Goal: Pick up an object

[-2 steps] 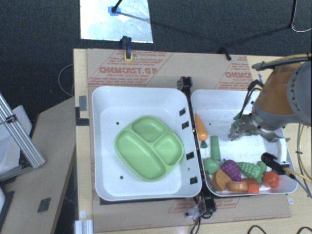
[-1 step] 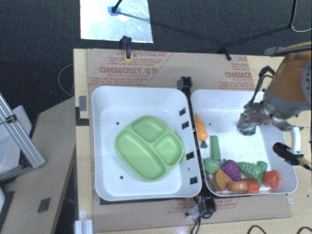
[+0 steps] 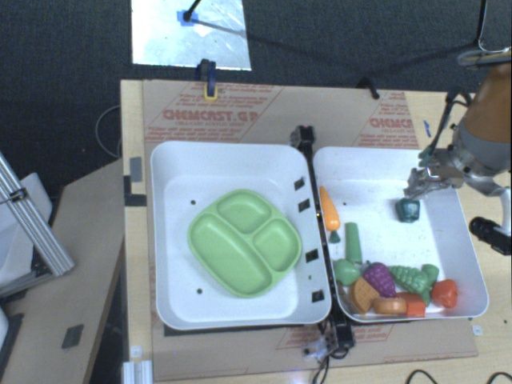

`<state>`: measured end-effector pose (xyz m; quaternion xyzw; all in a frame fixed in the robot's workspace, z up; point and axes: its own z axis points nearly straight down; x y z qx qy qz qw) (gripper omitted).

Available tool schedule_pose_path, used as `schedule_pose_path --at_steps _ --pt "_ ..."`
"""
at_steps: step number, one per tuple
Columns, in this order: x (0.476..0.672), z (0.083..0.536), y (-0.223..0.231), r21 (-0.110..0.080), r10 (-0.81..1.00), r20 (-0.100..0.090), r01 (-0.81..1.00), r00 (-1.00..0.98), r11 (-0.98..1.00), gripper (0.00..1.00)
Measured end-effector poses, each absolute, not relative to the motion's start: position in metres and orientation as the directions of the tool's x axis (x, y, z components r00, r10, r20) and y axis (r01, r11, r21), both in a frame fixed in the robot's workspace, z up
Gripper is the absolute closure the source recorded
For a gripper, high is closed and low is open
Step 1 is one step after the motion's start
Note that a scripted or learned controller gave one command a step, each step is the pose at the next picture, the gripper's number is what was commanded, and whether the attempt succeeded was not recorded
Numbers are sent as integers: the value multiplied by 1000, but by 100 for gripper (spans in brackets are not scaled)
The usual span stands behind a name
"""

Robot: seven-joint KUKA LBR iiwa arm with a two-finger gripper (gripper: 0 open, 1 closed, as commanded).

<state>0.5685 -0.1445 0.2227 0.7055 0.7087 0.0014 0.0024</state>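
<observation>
The gripper (image 3: 418,186) is hanging over the upper part of the right bin (image 3: 460,214), at about two o'clock from the bench's centre, and its fingers are pointing down and slightly toward eight o'clock. How far apart they are standing cannot be told; the metal parts are blurring into one another at this slant. A small dark teal object (image 3: 409,210) is sitting just below the fingertips, at their six o'clock, very near or touching them, but nothing is showing it between the fingers, so it looks like the likeliest target rather than something held. It is lying alone on bare white floor, which makes it an easy thing to reach.

Moving outward, the grey wrist and orange band of the arm (image 3: 484,126) are reaching in from three o'clock. Most of the toy food is gathering along the bin's six o'clock wall, probably because it is piled in the low corner: a purple grape bunch (image 3: 379,278), a green piece (image 3: 414,278), a red tomato (image 3: 445,293) and orange pieces beside them. A carrot (image 3: 328,209) and a green stick (image 3: 352,242) are lying along the nine o'clock wall.

At nine o'clock, the left bin (image 3: 172,214) is holding a green divided plate (image 3: 244,242).
</observation>
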Motion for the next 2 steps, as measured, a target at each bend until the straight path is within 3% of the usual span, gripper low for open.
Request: schedule_pose_path --at_steps 1,2 --pt "569 224 -144 2 1000 0 1000 -5 5 100" --pt "597 216 -103 4 1000 0 1000 -9 9 100"
